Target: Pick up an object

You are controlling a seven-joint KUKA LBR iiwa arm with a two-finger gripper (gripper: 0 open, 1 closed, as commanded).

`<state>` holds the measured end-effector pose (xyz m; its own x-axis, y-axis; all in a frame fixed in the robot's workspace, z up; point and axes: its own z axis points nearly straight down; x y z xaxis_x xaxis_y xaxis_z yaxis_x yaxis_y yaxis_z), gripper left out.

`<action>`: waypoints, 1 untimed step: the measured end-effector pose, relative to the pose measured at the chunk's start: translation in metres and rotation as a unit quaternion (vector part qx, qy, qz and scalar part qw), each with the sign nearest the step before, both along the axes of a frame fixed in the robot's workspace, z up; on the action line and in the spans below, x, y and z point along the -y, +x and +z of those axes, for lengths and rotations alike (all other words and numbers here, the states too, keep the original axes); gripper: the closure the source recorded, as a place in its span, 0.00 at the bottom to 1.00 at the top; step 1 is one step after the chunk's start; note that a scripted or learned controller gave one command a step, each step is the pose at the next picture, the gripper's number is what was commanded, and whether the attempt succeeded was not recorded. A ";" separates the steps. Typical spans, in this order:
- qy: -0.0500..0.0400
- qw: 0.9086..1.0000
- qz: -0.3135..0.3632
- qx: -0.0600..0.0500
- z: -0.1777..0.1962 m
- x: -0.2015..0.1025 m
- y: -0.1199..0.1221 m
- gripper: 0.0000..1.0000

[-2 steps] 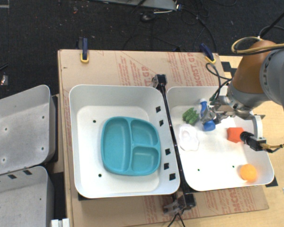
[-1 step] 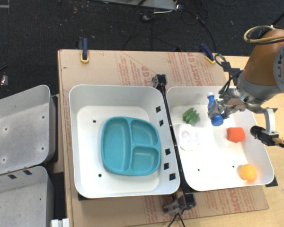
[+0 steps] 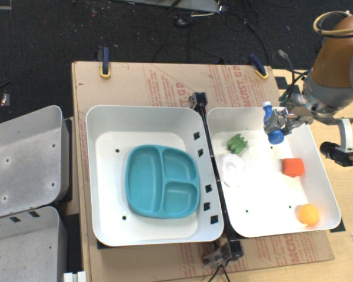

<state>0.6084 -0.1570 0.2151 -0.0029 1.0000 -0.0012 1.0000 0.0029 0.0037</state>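
Camera view, near right corner: an orange ball (image 3: 308,214) lies by itself in the near right corner of the right bin (image 3: 265,219), well apart from the gripper.
Right side, mid-depth: an orange-red block (image 3: 293,167) sits on the bin floor, nearer than the gripper and slightly to its right, with bare floor between them.
Left side of the right bin: a small white piece (image 3: 233,167), hard to tell from the white floor, lies near the divider; a green toy (image 3: 237,143) lies just beyond it, level with the gripper and to its left.
Left bin: a teal divided tray (image 3: 162,181) fills the middle of the left bin (image 3: 106,125); it plays no part in this reach.
Far right, gripper: the gripper (image 3: 275,125) hangs over the far part of the right bin, the arm (image 3: 335,63) coming in from the right.
Blue object: a small blue object (image 3: 275,135) with a round end sits at the fingertips, its long axis roughly upright along the fingers.
Fingers: whether they are closed on the blue object or merely beside it cannot be told at this size.
Deciding relation: by my judgement the blue object is the nearest candidate, directly at the tips, so the pick depends on whether it truly lies between them.
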 end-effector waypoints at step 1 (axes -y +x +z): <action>0.000 1.000 0.000 -0.001 0.020 0.000 0.001 1.00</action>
